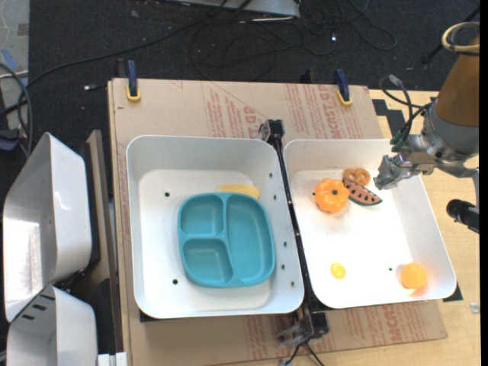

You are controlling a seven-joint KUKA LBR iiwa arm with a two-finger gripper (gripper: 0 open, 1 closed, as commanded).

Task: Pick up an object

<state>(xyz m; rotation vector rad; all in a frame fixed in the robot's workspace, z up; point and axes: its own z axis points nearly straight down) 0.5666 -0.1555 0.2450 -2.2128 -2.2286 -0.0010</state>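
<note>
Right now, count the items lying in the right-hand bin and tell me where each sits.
5. Orange pumpkin, pretzel and watermelon slice cluster near the far wall of the right bin; small yellow piece near the front; orange ball in the front right corner.

In your right bin (427,227), a small orange pumpkin (332,195) touches a watermelon slice (364,197) and pretzel (356,177) near the far edge; an orange ball (413,276) sits in the near right corner.

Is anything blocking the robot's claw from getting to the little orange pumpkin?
Yes, a bit. The gripper hovers at the right bin's far right side, and a pretzel and a watermelon slice lie between it and the pumpkin, right beside the pumpkin.
</note>
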